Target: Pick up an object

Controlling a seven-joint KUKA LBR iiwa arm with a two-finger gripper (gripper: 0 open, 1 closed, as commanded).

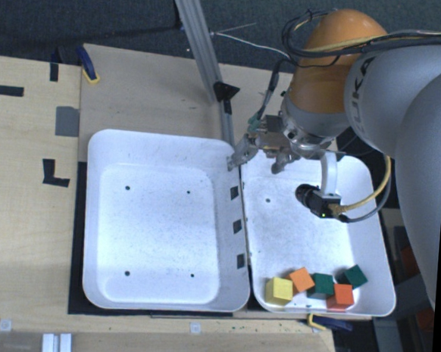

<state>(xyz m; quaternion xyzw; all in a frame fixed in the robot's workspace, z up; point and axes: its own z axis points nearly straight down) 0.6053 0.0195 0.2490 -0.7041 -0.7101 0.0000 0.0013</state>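
Two fingers of gripper [260, 158] spread apart, holding nothing, above far end of right bin [375, 244]. Five blocks clustered at its near end: yellow [278, 290], orange [301, 279], green [323, 283], red [342, 296], dark green [355, 276]. Left bin [97, 200] alongside.

I note my arm [410, 80] has smooth grey casing with a domed orange band [332, 55] above the wrist. Black cables [297, 29] loop over the orange section. A yellow cable [378, 195] trails to a small black module [314, 199]. The wrist hardware is metallic grey.
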